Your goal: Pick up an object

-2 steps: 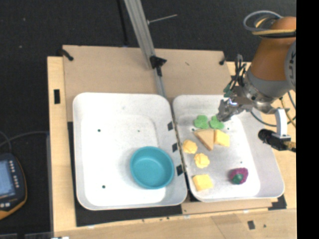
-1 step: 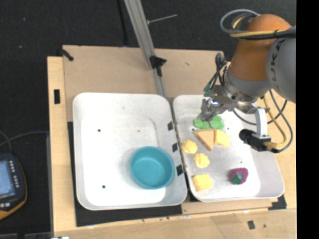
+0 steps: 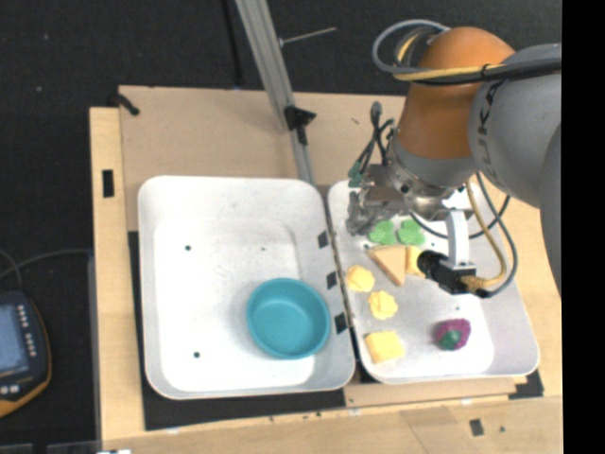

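Observation:
In the camera view my gripper [image 3: 376,218] hangs low over the back left part of the right bin [image 3: 506,343], under the orange-banded wrist. Just below it lie green pieces [image 3: 395,232] and an orange wedge [image 3: 391,263]. Further forward sit two yellow lumps [image 3: 360,278] [image 3: 381,303], a yellow block [image 3: 383,346] and a purple and green piece [image 3: 453,334]. The fingertips are hidden among cables and the wrist body.
The left bin [image 3: 189,253] holds a blue bowl [image 3: 287,317] near its front right corner. A grey slanted pole [image 3: 274,74] rises behind the bins. Cables and a black fitting [image 3: 454,272] hang off the wrist over the right bin.

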